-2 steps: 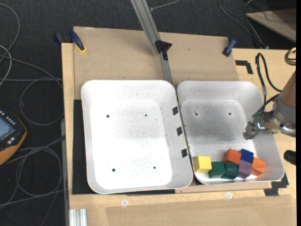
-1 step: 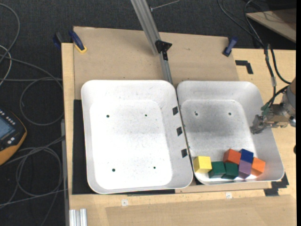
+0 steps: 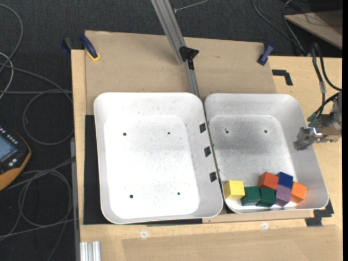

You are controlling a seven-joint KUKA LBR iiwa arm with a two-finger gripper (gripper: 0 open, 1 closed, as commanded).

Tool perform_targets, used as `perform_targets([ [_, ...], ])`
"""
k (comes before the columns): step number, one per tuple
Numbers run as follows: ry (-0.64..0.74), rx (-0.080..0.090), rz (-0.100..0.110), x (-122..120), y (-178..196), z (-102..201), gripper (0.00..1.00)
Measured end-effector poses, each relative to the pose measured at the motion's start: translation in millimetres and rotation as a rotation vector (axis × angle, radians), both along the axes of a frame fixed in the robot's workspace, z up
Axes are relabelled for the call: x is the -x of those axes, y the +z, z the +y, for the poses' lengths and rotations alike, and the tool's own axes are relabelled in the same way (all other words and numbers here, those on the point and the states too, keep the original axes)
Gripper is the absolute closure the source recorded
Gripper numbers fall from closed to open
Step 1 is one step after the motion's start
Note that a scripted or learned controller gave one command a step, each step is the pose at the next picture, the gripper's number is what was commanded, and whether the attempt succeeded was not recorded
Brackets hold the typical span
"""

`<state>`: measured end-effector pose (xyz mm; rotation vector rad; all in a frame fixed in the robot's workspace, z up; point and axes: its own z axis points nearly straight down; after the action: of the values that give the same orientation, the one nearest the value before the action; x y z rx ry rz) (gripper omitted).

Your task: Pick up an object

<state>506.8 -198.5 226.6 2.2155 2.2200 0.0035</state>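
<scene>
Several small blocks lie bunched in the near corner of the right bin (image 3: 244, 126): a yellow block (image 3: 235, 188), two green blocks (image 3: 259, 196), an orange block (image 3: 267, 179), a blue block (image 3: 284, 179), a purple block (image 3: 283, 193) and another orange block (image 3: 298, 191). My gripper (image 3: 304, 140) hangs at the right rim of that bin, some way behind the blocks and apart from them. Nothing shows in its grasp.
The left bin (image 3: 147, 156) lies beside the right one, with black clips (image 3: 207, 151) along the shared edge. A slanted metal pole (image 3: 174, 29) rises from behind the bins. Blue clamps (image 3: 89, 47) hold the board's far corners. Cables trail over the floor at left.
</scene>
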Motion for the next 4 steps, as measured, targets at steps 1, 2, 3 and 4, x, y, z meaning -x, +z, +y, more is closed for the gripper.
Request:
perform_targets([
  [1, 0.006, -0.003, 0.000, -16, 13, 54, 1.00],
  [2, 0.004, -0.005, 0.006, -25, 4, 107, 1.00],
  [3, 0.006, -0.004, 0.002, -51, 7, 159, 1.00],
  [4, 0.005, -0.003, 0.003, -68, 1, 210, 1.00],
])
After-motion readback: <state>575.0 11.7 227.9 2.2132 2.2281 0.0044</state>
